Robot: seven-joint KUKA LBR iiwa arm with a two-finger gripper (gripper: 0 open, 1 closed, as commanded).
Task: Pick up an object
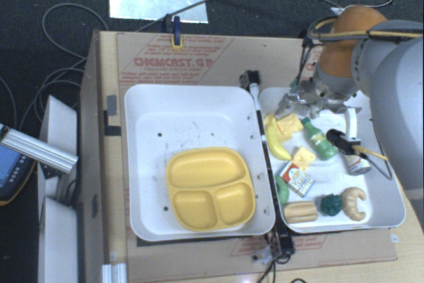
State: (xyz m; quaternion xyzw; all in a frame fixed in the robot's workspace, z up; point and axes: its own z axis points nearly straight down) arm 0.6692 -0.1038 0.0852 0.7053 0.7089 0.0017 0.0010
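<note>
The gripper is hovering over the right bin, grip state unclear, needing descent onto the cheese wedge.

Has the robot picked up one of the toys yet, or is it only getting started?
Nothing looks picked up yet. The toys all lie in the right bin: the banana, green bottle, croissant, broccoli and others. Right now the gripper sits low at that bin's far end, near the cheese wedge, with no toy seen in it. Grabbing one and lifting it is left.
</note>
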